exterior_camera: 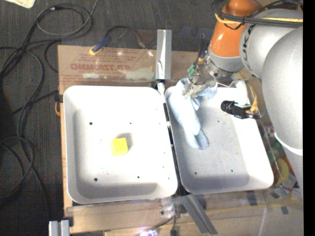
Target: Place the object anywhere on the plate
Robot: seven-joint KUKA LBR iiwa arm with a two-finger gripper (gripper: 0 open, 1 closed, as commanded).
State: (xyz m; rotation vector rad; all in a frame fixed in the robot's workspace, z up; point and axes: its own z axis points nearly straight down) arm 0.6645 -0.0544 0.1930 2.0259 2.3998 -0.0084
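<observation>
Item: yellow block (119,146) — centre of left bin (74,132), lying flat (well apart from the arm) | Gripper (196,89) — upper left of right bin (246,171), over a pale blue-grey object (193,123); finger state cannot be told

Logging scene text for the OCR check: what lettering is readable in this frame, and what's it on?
Red printed lettering on the cardboard sheet behind the left bin: too blurred to read with confidence.
Left bin, right bin, yellow block and arm: no lettering can be made out on any of them.
</observation>
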